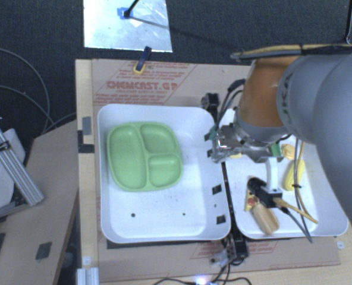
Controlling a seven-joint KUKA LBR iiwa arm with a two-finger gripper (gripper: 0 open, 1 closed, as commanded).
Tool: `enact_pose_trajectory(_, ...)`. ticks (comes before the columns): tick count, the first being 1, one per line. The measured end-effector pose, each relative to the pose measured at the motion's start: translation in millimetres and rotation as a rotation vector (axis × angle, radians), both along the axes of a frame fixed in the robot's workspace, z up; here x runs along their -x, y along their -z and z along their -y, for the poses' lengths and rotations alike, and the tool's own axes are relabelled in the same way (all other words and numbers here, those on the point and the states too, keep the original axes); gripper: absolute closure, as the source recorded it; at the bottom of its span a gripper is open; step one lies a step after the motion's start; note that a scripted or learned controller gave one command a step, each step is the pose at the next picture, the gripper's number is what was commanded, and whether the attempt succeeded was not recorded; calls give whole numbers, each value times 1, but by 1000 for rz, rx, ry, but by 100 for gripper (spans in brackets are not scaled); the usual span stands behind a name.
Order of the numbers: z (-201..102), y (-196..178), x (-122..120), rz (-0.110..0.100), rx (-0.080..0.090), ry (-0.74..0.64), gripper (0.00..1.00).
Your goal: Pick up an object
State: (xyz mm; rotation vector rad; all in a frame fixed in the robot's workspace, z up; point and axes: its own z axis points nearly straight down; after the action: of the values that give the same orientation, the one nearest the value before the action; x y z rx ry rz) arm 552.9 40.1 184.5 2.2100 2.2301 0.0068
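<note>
- The pincer [226, 144] hangs under the grey arm [319, 94], low over the wall shared by the two bins, towards their far end. The wrist hides it, so I cannot tell whether it is spread or pressed together, and nothing can be seen pinched in it.
- Candidates to pick up: a tan wooden piece [266, 219] lies at the near edge of the right bin [324, 218]. A yellow piece [295, 172] lies farther back in that bin, partly under the arm. A green divided plate [145, 157] lies flat in the left bin [164, 233], left of the pincer.
- The wooden piece looks the best choice, being chunky and lying clear of the bin walls.
- To do it well, move over its middle, align across its narrow width, descend straight, then close.
- The plate is probably too flat and wide to grasp, except by its rim.
</note>
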Motion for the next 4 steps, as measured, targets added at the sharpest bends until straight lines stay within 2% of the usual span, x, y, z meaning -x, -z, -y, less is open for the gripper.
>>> enact_pose_trajectory(1, 10, 0, -9, -3, 1, 7, 100)
enact_pose_trajectory(2, -70, 1, 44, -6, 0, 0, 100)
enact_pose_trajectory(3, -78, 82, -11, -1, -1, 2, 100)
enact_pose_trajectory(4, -93, 97, 18, 13, -3, 1, 100)
